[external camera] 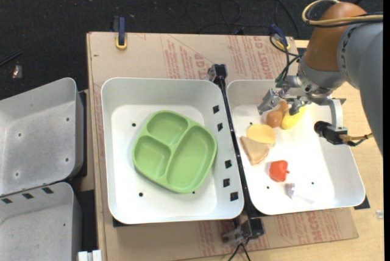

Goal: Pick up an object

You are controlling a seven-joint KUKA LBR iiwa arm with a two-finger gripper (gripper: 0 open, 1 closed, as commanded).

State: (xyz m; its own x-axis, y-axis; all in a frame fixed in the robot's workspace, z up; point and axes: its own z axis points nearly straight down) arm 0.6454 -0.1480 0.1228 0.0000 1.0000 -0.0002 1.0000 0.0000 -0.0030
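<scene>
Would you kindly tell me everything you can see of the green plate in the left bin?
The green plate is a light green, rounded tray that looks like plastic, moulded into three compartments: one small one at the far end, and two longer ones side by side. It holds nothing and lies flat, right side up, turned at a slant, near the middle of the left bin. Only the bin's floor touches it. The gripper is over the other bin.
</scene>
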